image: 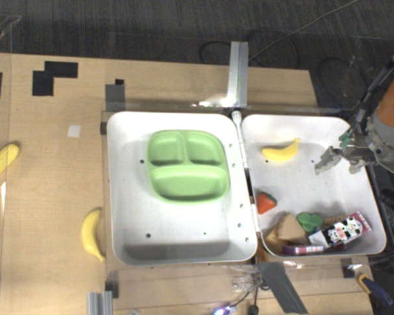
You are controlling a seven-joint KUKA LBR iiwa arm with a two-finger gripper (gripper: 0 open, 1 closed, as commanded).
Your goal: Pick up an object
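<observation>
The right bin (pixel 354 195) holds a yellow banana (pixel 280 151) near its back left. A red strawberry (pixel 266 203) lies at its left wall. Along the front edge sit a brown piece (pixel 289 228), a green toy (pixel 308 220), a black-and-white carton (pixel 345 230) and a purple item (pixel 295 248). My gripper (pixel 340 160) hangs over the back right of this bin, to the right of the banana and apart from it. It is open, with nothing between the fingers (pixel 325 159).
The left bin (pixel 128 195) holds a green divided plate (pixel 187 165). On the bench to the left lie a second banana (pixel 92 233) and a yellow corn cob (pixel 1 163). A metal post (pixel 239 71) stands behind the bins' shared wall.
</observation>
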